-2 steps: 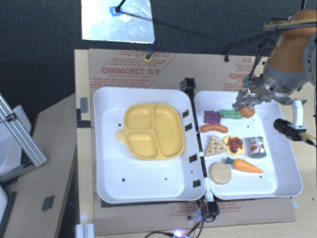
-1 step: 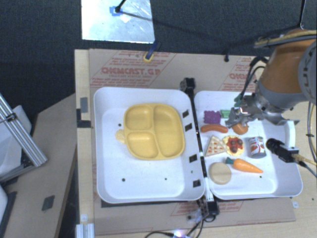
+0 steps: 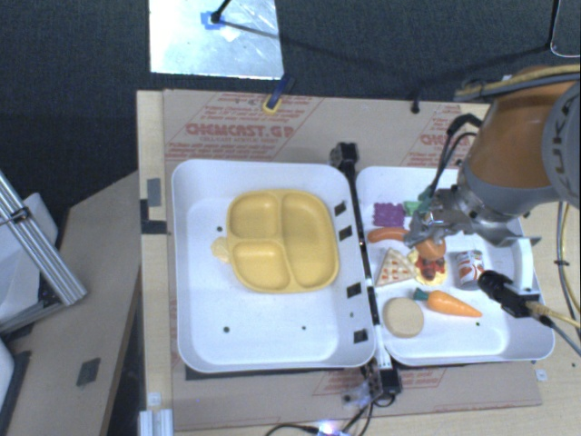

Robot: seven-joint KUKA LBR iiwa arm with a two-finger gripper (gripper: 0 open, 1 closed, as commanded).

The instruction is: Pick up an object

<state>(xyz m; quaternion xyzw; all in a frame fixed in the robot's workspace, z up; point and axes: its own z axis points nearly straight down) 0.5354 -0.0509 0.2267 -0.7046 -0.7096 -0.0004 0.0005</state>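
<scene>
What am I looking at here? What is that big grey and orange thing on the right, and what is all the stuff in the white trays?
The picture comes from one fixed camera above a workbench, looking down at a slant. The grey and orange shape is a robot arm reaching in from the right. Its gripper, a two-finger hand, hangs low over the right bin.

That bin holds toy food: a purple bunch of grapes, a sausage, a pizza slice, a round biscuit, a carrot and a small can.

The left bin holds a yellow divided plate.

I cannot tell from this view whether the gripper holds anything.
</scene>
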